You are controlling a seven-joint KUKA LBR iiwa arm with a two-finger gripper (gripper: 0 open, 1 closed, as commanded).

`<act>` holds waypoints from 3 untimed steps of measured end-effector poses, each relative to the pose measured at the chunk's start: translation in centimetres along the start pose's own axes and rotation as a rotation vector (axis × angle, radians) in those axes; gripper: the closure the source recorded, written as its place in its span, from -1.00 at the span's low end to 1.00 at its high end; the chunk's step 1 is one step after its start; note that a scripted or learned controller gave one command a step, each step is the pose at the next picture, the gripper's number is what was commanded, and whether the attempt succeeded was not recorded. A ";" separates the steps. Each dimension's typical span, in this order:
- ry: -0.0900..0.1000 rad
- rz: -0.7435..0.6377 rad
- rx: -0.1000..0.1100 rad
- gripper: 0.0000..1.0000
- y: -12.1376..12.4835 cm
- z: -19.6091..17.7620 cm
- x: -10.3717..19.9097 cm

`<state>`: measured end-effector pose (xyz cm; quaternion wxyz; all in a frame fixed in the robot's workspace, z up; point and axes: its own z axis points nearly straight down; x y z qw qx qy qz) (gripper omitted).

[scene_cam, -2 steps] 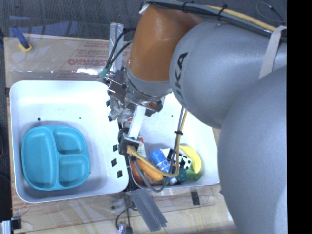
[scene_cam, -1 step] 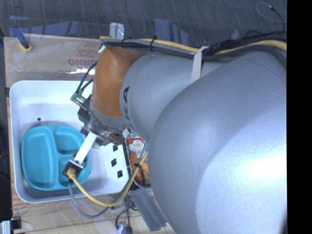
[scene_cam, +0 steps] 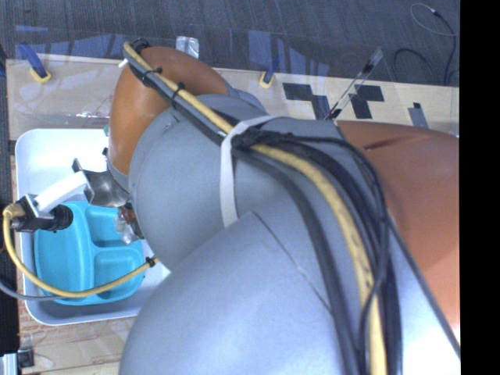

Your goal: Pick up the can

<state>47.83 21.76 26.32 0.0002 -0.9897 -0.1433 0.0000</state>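
The grey arm (scene_cam: 258,233) reached in from the right and covered most of the camera view, its bulk lying across the middle and lower right of the table (scene_cam: 70,342). The orange band (scene_cam: 152,92) above the wrist showed at upper left, rounded and glossy, with a yellow cable (scene_cam: 47,283) running along the top of the arm beside a bundle of black cables (scene_cam: 344,178), all bound down by a white strap (scene_cam: 226,178). Past the wrist the yellow cable swung out in a wide loop over the left side of the white bin (scene_cam: 31,151) and ended at a black plug (scene_cam: 39,219) just below a white bracket (scene_cam: 58,194). The hand (scene_cam: 123,221) hung low over that bin, at the right edge of a blue tray (scene_cam: 86,248), and was largely hidden by the wrist and the arm above it; whether it was released or clenched could not be told, and nothing could be seen grasped in it. The blue tray lay in the lower half of the bin, moulded into several compartments, with the yellow loop crossing its near edge. Where the can lay could not be told, since the arm hid much of the bin and everything to its right. Along the far edge of the table were strips of blue tape (scene_cam: 31,57) and some black square markings (scene_cam: 312,100), and beyond them lay dark grey carpet (scene_cam: 234,6).
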 end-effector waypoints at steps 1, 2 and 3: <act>0.000 0.081 -0.002 1.00 4.2 -5.8 0.7; -0.008 0.075 0.002 1.00 0.4 10.0 0.2; -0.008 -0.141 0.004 1.00 8.3 10.9 4.7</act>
